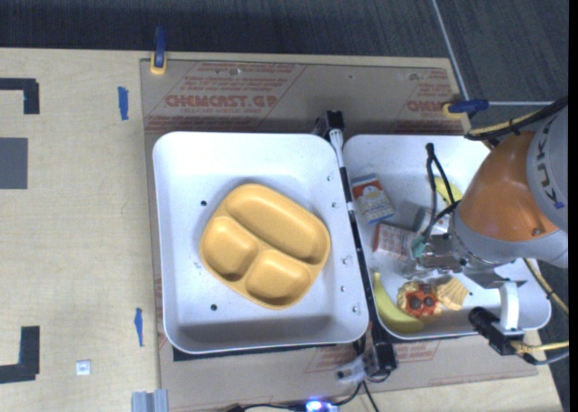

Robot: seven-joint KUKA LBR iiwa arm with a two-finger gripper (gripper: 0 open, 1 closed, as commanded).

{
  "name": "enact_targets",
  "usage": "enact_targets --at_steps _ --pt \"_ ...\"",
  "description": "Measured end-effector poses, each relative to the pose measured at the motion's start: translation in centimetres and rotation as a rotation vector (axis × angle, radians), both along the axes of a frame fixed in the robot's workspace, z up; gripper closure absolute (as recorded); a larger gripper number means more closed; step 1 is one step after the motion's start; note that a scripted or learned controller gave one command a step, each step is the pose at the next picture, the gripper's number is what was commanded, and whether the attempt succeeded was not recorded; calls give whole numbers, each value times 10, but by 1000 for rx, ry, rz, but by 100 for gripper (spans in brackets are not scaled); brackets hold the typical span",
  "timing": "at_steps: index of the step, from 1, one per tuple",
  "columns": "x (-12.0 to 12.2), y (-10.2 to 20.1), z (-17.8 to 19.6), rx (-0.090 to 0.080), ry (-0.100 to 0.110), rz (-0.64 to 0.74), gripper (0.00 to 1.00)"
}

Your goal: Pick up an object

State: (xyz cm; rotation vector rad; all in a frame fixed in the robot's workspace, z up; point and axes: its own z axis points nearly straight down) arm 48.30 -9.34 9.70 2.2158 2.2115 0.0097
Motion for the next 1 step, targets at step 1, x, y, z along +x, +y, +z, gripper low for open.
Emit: enact_targets --at_steps 1 --pt "0 0 0 0 0 0 0"
